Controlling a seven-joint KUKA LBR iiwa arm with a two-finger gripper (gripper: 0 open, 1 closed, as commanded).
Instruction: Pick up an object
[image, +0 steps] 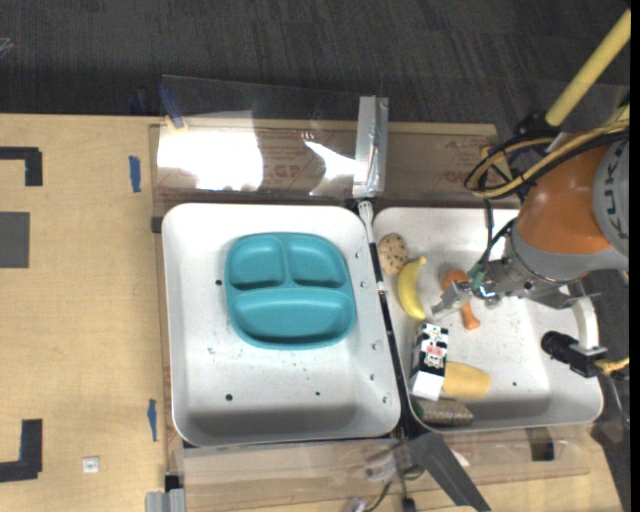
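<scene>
Two shallow white bins sit side by side: the left bin (200, 380) and the right bin (530, 385). At the near rim of the right bin lies a brown speckled item (452, 412). Just beyond it rests a yellow rounded block (466, 380), touching a black-and-white box (432, 355) on its left. Farther in, an orange piece (468, 320) lies at the near side of the gripper (463, 293), and more orange shows just beyond the gripper. Whether the gripper is spread, pressed together or pinching the orange piece cannot be told. A banana (411, 288) lies left of the gripper, near the left wall. A round speckled cookie (391, 252) sits just beyond the banana. The left bin holds a teal divided plate (290, 290) at its centre. The arm (565, 215) enters from the right.
</scene>
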